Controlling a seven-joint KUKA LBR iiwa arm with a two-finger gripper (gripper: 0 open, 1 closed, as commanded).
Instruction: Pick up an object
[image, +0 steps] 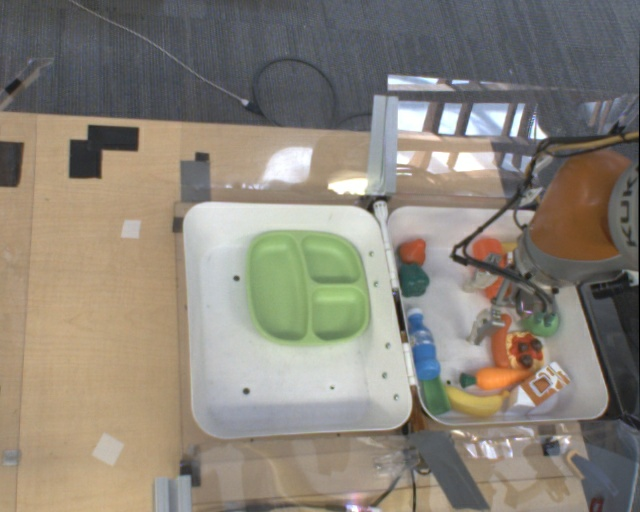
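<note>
Hovering jaws (492, 322) just above orange toy (500, 345)

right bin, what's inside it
Toy food: banana, carrot, green pepper, plus a blue bottle. The arm covers whatever lies beneath it.

Divided plate (305, 287) in the left bin (215, 400), toys — banana (475, 402), carrot (497, 378) — in the right bin (590, 400)
</note>
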